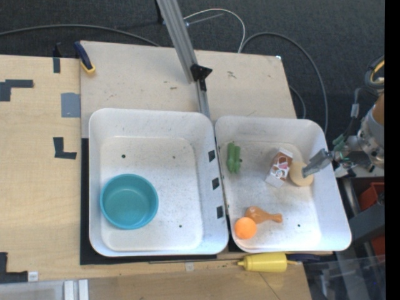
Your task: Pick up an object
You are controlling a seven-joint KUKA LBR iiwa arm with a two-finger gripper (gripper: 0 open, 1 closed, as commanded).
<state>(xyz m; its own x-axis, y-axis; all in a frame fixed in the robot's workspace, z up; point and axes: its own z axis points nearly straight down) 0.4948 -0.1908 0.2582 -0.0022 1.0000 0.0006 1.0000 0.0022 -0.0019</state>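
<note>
My end effector point(317, 162) sits at the right bin's point(325, 230) right edge; can't tell how it's set from here. It's right over a tan disc point(301, 175), touching a small carton point(280, 167). I'd drop straight onto the disc, clear of the carton, so nothing gets shoved into the wall.

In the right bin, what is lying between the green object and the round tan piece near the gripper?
In the camera view, a small white and red carton lies between the green object and the round tan piece, touching or nearly touching the latter.
</note>
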